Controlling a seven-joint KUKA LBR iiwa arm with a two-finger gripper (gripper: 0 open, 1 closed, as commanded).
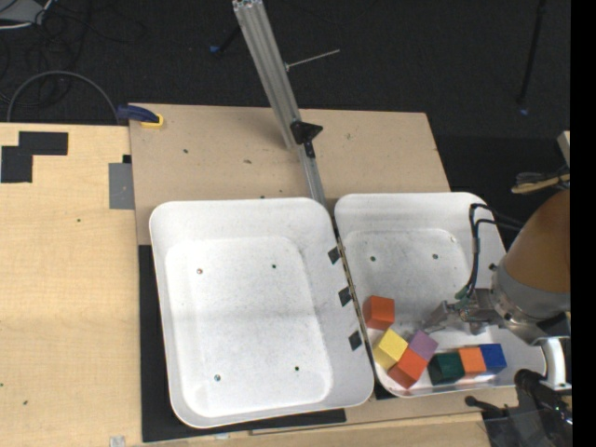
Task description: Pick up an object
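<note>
The desk (279,152), a pale wooden board, carries two shallow white bins side by side, with a lighter wooden surface (56,277) running along its left. The left bin (247,310) takes up the middle of the view, its speckled floor showing only a few small dark dots. The right bin (410,250) lies just beside it, the two rims meeting along a seam marked by small black clips. A long aluminium rail (270,68) slants from the top of the view down toward that seam, ending at a black bracket. The arm (540,259) enters from the right, its orange band above a grey wrist, and it hangs over the right bin's right edge, with a dark cable looping up along the bin's far corner. The claw (456,312) sits low in the right bin, just right of the cluster of blocks; it is small and partly blurred, and whether it is wide or narrow cannot be told, nor is any block seen between its tips. The blocks are gathered in the near corner of the right bin: an orange block (379,311) furthest up, a yellow block (392,345) below it, a purple block (423,345) touching the yellow one, a red-orange block (407,369) at the near rim, then a dark green block (445,368), a second orange block (473,359) and a blue block (494,356) in a row toward the right. A small blue and yellow clamp (142,115) lies at the desk's far left corner.
</note>
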